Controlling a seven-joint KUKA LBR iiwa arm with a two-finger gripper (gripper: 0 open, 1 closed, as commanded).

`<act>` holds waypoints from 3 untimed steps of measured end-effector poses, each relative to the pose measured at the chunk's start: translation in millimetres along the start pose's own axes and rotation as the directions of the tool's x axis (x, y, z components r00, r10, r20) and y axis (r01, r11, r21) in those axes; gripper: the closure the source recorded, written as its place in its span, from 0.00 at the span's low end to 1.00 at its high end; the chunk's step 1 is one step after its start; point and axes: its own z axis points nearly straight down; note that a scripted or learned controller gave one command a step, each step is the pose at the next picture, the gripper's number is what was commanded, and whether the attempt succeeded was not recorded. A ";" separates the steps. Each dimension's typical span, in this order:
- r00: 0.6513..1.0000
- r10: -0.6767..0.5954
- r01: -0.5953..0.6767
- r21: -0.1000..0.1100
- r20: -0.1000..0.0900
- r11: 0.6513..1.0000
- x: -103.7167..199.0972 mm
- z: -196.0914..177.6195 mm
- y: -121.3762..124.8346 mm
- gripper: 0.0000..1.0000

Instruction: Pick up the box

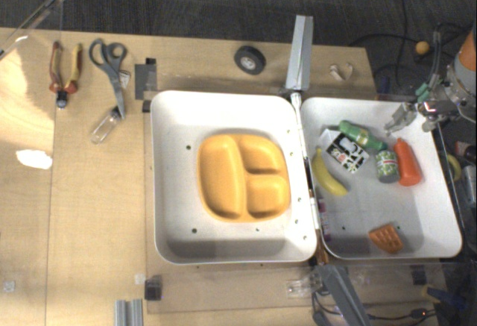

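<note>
Box [344, 152] in rt bin [440, 242], long axis diagonal, upper-left to lower-right. Fingers [405, 115] at bin's top edge, spread, nothing between.

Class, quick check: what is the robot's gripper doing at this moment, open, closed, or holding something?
Gripper: above the right white bin's far right corner, holding nothing visible; open or closed cannot be told.

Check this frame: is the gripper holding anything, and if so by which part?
Nothing is held: the gripper hangs over the right bin's upper right corner, apart from the box.
</note>
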 end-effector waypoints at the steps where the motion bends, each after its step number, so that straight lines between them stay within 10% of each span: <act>1: 1.000 -0.021 0.021 -0.031 0.010 0.999 34.5 100.9 -10.3 0.00; 2: 0.998 0.059 -0.059 0.011 0.000 0.998 72.8 133.7 46.7 0.00; 3: 0.998 -0.060 0.060 -0.012 0.008 0.998 94.7 134.0 20.5 0.00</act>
